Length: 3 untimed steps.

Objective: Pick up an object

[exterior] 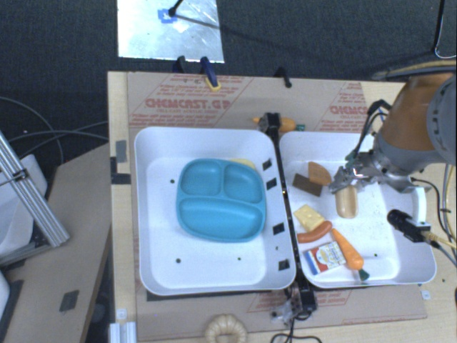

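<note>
Bread-roll toy [347, 202], tan and oblong, lies in the right bin [407, 263] just below my tool [348, 179], which hangs over it; I cannot tell how the tool is set. Left of the tool sit a brown wedge [319, 171] and a dark brown block [307, 185]. Nearer the front I see a yellow cheese piece [308, 216], a sausage [315, 233], a carrot [348, 249] and a small printed packet [325, 256]. The left bin [161, 263] on the counter [86, 184] carries a blue divided plate [220, 199].
</note>
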{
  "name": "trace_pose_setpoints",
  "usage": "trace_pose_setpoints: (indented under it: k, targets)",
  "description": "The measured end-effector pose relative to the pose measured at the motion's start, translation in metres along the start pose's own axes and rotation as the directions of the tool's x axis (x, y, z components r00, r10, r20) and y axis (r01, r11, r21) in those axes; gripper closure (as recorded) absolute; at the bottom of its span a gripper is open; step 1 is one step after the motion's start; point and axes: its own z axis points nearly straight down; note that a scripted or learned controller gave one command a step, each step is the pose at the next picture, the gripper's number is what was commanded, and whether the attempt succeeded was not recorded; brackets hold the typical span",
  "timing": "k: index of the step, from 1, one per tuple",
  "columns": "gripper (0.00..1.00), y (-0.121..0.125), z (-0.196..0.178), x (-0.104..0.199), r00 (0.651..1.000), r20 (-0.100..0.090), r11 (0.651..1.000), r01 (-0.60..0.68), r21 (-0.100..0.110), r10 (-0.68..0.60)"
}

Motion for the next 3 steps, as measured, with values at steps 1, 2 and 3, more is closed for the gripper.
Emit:
trace_pose_setpoints:
  k: [1, 2, 3]
  targets:
    - [1.0, -0.006, -0.056, 0.006, 1.0, 0.0, 1.0, 0.001, -0.001, -0.001]
    - [1.0, -0.004, -0.086, 0.006, 1.0, 0.0, 1.0, 0.001, 0.001, -0.001]
    - [1.0, -0.024, -0.081, 0.065, 1.0, -0.003, 1.0, 0.006, 0.006, -0.006]
